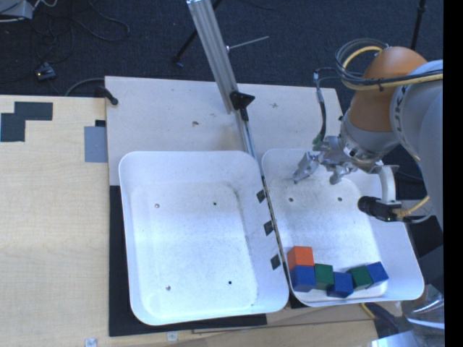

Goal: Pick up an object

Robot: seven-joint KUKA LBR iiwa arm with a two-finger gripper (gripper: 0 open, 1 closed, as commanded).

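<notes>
While gripper (319, 170) hangs at right bin's (405, 289) 12 o'clock, fingers spread, nothing between them, you see blocks (334, 275) at bin's 6 o'clock: orange, blue, green cubes, row running 9-to-3.

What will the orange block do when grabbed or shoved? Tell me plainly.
The orange block looks like a rigid cube, so it likely keeps its shape and slides rather than rolls. It sits against a blue block, so a shove toward the cluster would probably push its neighbours too. The end effector hangs well away from it.
</notes>
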